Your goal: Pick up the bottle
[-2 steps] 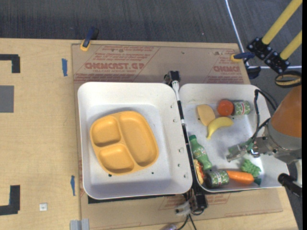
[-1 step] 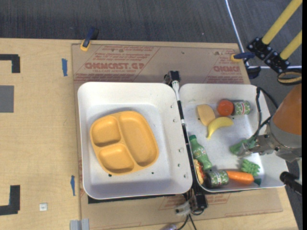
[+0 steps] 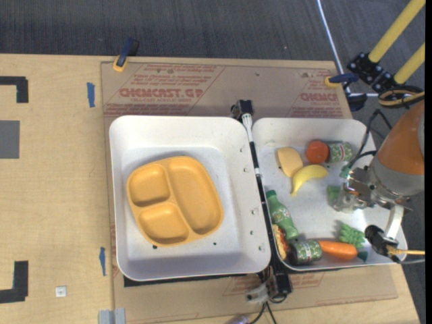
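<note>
The bottle (image 3: 281,217) is green with a colourful label. It lies on its side along the left wall of the right bin (image 3: 317,208), cap pointing to the far side. The gripper (image 3: 345,196) hangs low over the right part of that bin, well to the right of the bottle and apart from it. It sits beside a small green item (image 3: 334,194). The grey wrist and the orange band (image 3: 405,147) rise to the right of it.
Around the bottle lie a banana (image 3: 309,176), a yellow wedge (image 3: 289,159), a red fruit (image 3: 316,151), a green can (image 3: 340,152), a second can (image 3: 307,250), a carrot (image 3: 337,250) and a leafy green toy (image 3: 351,235). The left bin (image 3: 128,140) holds a yellow divided plate (image 3: 175,199).
</note>
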Tool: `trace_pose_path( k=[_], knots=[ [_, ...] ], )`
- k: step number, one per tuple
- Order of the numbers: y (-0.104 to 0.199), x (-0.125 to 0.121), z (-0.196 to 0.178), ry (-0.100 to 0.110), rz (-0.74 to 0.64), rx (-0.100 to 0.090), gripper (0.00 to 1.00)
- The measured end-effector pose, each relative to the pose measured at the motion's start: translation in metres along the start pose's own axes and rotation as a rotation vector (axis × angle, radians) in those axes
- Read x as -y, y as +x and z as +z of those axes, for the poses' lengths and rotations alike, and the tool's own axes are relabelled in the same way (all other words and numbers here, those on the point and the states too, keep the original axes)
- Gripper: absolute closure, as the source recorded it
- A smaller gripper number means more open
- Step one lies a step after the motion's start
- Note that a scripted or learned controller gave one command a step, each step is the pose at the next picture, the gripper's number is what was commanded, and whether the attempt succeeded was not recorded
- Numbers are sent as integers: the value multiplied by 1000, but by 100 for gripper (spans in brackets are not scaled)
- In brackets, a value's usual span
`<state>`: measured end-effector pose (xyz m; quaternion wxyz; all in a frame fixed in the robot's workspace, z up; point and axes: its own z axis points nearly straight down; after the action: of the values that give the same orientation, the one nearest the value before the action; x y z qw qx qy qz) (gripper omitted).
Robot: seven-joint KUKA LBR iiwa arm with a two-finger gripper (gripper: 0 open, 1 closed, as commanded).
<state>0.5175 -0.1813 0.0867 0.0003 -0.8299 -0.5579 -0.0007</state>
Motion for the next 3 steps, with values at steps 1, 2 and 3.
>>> trace_pose_path(
  k=[1,2,3],
  knots=[
    [1,-1,0,-3,-1,0,0],
    [-1,-2,-10,-7,1,3,100],
    [-1,-1,-10,-7,1,3,0]
  ],
)
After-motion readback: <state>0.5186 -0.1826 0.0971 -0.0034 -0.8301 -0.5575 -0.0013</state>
